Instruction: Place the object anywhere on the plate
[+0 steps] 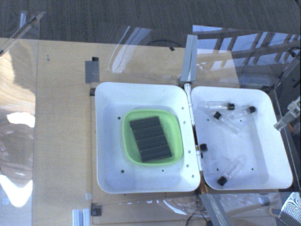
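— Block point(150, 139): dark grey, flat, rectangular, ribbed across in bands, matte.

— Whereabouts?

— Flat on the green plate point(128, 145), turned a little askew, well within the rim. Plate itself square with rounded corners, set in the middle of the left bin point(106, 126).

— Counts?

— One block. One plate. Two white bins side by side on the pale wooden counter point(61, 126). In the right bin point(277, 168), four clear tubes point(221, 106) with black caps: three bunched near the far side, two of them touching or crossing, and one alone near the front left corner.

— And the hand?

— Hand point(288, 118) just in at the picture's right edge, by the right bin's outer rim, well apart from block and plate. Mostly cut off; cannot tell whether open or closed. Nothing seen in its grasp.
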Motion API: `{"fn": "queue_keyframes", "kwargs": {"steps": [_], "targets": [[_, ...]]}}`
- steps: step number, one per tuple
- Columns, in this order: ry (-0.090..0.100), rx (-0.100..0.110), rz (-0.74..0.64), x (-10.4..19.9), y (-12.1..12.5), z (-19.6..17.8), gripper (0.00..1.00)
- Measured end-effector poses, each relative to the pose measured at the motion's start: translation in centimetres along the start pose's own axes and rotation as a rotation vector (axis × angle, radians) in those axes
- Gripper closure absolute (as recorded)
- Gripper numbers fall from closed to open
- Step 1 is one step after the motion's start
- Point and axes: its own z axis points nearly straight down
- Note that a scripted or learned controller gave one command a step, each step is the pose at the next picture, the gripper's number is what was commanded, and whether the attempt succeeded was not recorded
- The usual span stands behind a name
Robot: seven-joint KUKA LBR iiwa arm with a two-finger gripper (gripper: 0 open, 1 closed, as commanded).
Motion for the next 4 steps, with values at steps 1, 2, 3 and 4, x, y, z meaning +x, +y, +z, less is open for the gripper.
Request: {"fn": "queue_keyframes", "kwargs": {"steps": [1, 2, 3, 4], "targets": [[0.001, 0.000, -0.152, -0.3, 0.4, -3.1, 0.00], [-0.003, -0.002, -0.378, -0.6, 0.7, -9.3, 0.00], [-0.002, -0.001, -0.658, -1.2, 1.4, -9.2, 0.00], [-0.001, -0.001, -0.658, -1.2, 1.4, -9.2, 0.00]]}}
